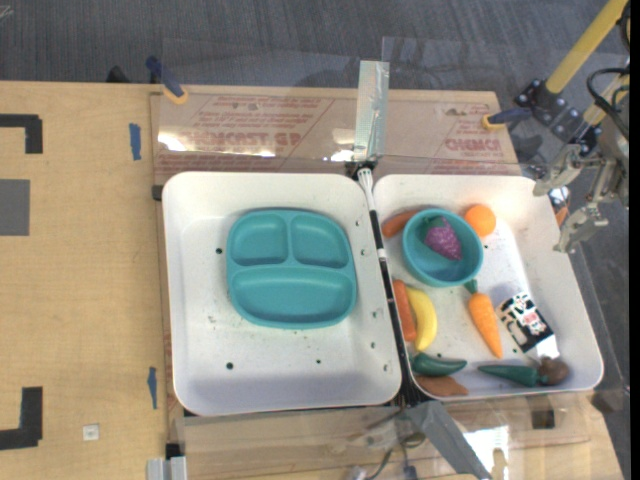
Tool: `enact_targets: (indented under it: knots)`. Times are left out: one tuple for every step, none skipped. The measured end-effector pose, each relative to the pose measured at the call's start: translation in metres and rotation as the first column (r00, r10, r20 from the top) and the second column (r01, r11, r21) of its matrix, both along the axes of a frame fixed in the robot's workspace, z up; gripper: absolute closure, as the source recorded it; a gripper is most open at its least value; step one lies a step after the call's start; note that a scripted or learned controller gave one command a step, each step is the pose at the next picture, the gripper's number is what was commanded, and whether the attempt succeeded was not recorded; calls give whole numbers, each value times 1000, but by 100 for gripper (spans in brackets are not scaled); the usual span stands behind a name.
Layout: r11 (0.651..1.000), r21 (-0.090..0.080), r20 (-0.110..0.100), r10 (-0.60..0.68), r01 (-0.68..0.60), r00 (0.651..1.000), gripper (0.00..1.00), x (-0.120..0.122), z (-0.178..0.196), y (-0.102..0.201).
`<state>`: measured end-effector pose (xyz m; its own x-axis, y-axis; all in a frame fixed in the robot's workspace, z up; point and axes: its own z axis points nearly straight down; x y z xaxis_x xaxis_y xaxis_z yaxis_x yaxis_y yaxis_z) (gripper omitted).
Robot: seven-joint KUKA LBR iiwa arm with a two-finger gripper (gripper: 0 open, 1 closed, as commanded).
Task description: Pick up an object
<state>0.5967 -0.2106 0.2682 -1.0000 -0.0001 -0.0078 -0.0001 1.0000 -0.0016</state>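
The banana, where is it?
The banana lies in the right bin, near its left wall, just below the teal bowl and left of the carrot.

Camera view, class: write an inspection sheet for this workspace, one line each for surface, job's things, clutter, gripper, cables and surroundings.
Surface: left bin and right bin side by side on the bench.
Job's things: teal bowl holding a purple grape bunch; orange, carrot, banana lie loose in the right bin.
Clutter: teal divided plate in the left bin.
Gripper: gripper above the right bin's far right edge, nothing between its fingers.
Cables: dark cables at the arm.
Surroundings: grey floor.
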Motion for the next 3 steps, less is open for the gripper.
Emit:
enact_targets:
  knots:
    - [999, 0, 5, -43, 43, 999, 0, -2, -157, 16]
    - [996, 1, 3, -91, 91, 996, 0, -80, -179, 66]
    - [993, 2, 5, -119, 119, 993, 0, -93, -178, 115]
